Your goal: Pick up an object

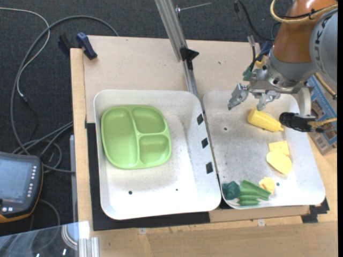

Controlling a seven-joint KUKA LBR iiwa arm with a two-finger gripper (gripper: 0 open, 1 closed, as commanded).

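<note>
Gripper: my two-finger gripper (251, 96) hangs over the far end of the right white bin (236, 149); fingers look spread apart with nothing between them.
Nearest target: a yellow corn-shaped plastic toy (264, 120) lies just right of the fingertips, on the bin floor, apart from them.
Other candidates: pale yellow cheese-like wedges (279, 157) sit nearer along the right wall; a green leafy plastic toy (245, 191) rests in the near corner.
Left side: a light green divided plate (136, 136) lies flat in the left white bin (112, 197).
My reading: I judge the arm is poised high to descend, so nothing is picked yet.
</note>
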